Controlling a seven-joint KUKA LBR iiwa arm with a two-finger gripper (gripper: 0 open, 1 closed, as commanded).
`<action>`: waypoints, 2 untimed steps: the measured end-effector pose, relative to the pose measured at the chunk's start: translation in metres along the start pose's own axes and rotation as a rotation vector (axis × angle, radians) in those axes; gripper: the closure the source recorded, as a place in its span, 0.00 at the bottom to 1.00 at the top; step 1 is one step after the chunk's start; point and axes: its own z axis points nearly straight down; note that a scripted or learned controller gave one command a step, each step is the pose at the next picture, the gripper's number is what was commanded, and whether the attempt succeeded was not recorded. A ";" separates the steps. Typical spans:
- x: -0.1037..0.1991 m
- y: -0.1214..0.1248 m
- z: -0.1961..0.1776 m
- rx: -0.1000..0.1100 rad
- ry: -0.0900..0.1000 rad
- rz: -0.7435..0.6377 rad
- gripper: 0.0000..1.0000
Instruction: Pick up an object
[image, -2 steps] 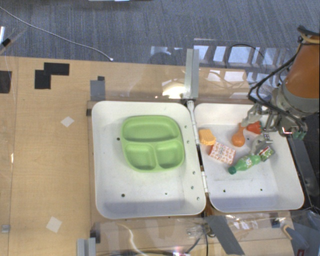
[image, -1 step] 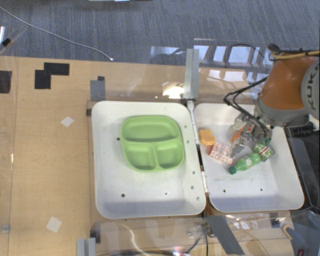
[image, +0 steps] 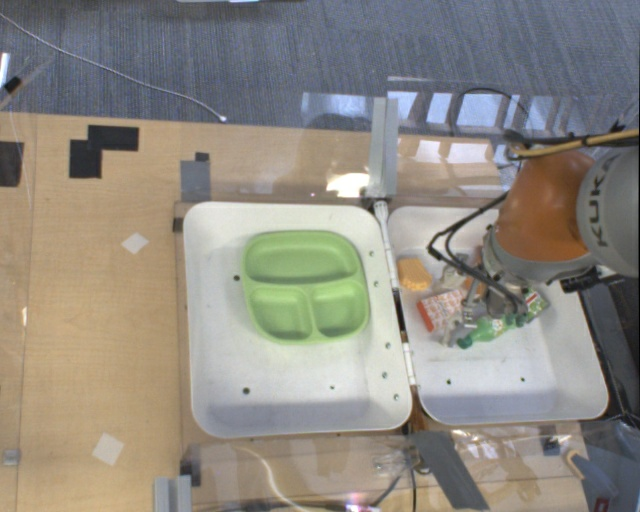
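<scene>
The right bin (image: 520, 385) holds a small heap of objects: a yellow-orange block (image: 414, 271) near its left wall, a red and white packet (image: 440, 308), and a green bottle-like item (image: 495, 326) lying on its side. My gripper (image: 470, 322) reaches down from the orange-banded wrist (image: 540, 215) into this heap, between the red packet and the green item. Its fingertips are lost among the objects.
The left bin (image: 230, 380) bears a green divided tray (image: 305, 285) with three compartments. A ridge (image: 393, 300) separates the two bins. Black cables loop around the wrist. Clear panels stand behind the bins.
</scene>
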 end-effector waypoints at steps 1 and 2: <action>-0.004 0.002 -0.014 0.000 -0.014 -0.005 1.00; 0.001 0.077 -0.098 -0.002 0.004 0.529 1.00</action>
